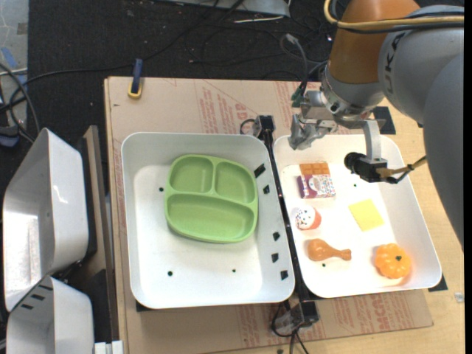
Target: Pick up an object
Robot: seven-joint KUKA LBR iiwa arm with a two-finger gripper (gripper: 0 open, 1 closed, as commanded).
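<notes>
Nearest the camera in my right bin (424, 231), the small orange pumpkin (391, 261) and the toy drumstick (327, 251) are lying close to the front wall, well apart from me. Any of these would serve as the thing to pick up. Behind them are sitting the yellow square (366, 214), a small round white-and-red toy (305, 217), and the little pink-and-brown carton (316, 181), which is the piece closest to my gripper (302, 140).

I am hanging at the far left corner of that bin, just beside the divider. Nothing is sitting between my fingers. They are looking only slightly parted, though against the white I am not seeing the gap well.

What I am worrying about: I am hovering so near the wall and the black clips along the divider that a straight descent could land a finger on the rim, not on an object. The carton is lying flat and may slide away. The round toy may roll. The yellow square is looking too thin to catch.

The left bin (140, 220) is holding a green divided plate (212, 198). Both bins are resting on a brown board (184, 98) with a blue-and-yellow clamp (136, 78) at its far edge. Beyond it, cables are trailing over a dark floor (66, 28).
</notes>
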